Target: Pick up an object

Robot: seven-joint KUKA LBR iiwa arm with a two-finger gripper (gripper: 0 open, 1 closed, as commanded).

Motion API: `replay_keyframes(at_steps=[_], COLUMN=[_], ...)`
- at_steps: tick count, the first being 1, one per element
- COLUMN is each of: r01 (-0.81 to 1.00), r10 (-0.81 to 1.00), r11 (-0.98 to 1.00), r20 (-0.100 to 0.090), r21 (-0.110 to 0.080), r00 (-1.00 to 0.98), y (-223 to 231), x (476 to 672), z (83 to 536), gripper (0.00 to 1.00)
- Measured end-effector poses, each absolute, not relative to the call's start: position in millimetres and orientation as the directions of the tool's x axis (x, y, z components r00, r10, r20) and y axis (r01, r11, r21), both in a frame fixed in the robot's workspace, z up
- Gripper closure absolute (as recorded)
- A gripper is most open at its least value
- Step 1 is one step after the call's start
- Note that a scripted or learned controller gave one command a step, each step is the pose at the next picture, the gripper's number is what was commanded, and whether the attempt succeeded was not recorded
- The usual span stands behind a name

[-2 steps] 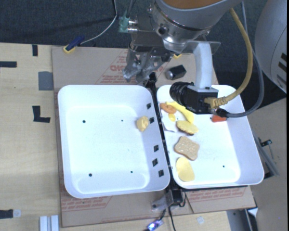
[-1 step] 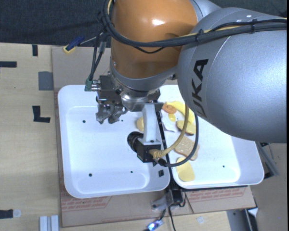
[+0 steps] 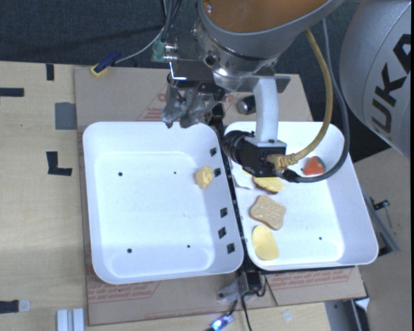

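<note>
Camera view, from above at a slant: table, pale wood with black marks, bearing a cardboard sheet under two shallow white bins side by side.

Left bin: one small yellow lump near its right wall, resting on the floor.

Right bin: tan cracker-like piece at centre-left; yellow oval piece just below it, near the front rim; yellow piece above the cracker, partly under a black fitting; red-orange piece toward the back, beside a black cable.

Arm, grey with orange band, over the back of the bins; gripper at the back rim of the left bin; nothing seen between the fingers; whether they are spread or pressed together, cannot tell.
</note>
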State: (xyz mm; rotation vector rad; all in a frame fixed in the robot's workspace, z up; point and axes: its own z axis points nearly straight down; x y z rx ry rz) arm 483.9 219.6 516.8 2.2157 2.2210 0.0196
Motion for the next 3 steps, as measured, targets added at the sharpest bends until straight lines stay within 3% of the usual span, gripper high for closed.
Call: replay_keyframes(at_steps=[1, 2, 3], r01=[1.0, 1.0, 1.0], r10=[1.0, 1.0, 1.0], r11=[-0.001, 0.003, 0.001], r20=[0.0, -0.006, 0.002], r21=[0.002, -0.013, 0.006], r00=[0.001, -0.003, -0.001], y=[179, 210, 185], x=[483.8, 481.7, 484.1], z=[536, 390, 500], gripper=[1.0, 1.0, 1.0])
